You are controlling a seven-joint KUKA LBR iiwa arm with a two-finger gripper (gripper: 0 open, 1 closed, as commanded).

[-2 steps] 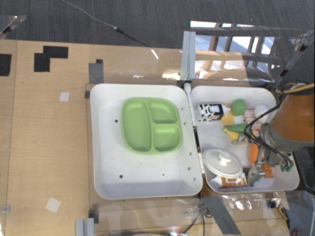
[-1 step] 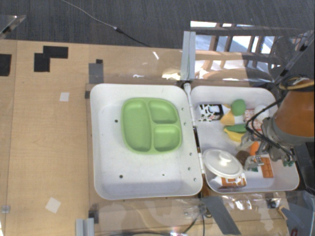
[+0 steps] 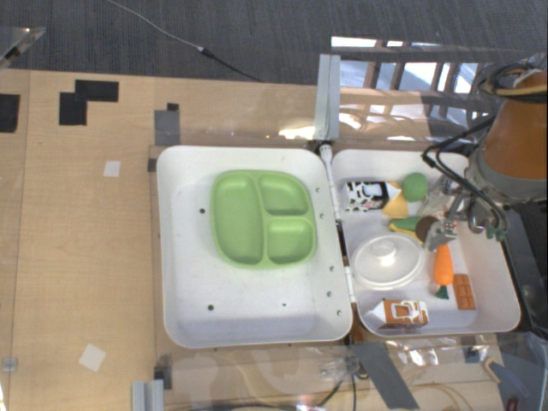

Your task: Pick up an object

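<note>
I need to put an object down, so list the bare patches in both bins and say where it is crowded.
Left bin: bare floor rings the green divided plate, widest along the near edge. Right bin: crowded, with a white bowl, carrot, small carton and the gripper; only a strip by its right wall is bare.

left bin [image 3: 184,315]: divided plate [image 3: 261,217] | right bin [image 3: 501,302]: lid [image 3: 388,259], carrot [image 3: 443,266]
</note>
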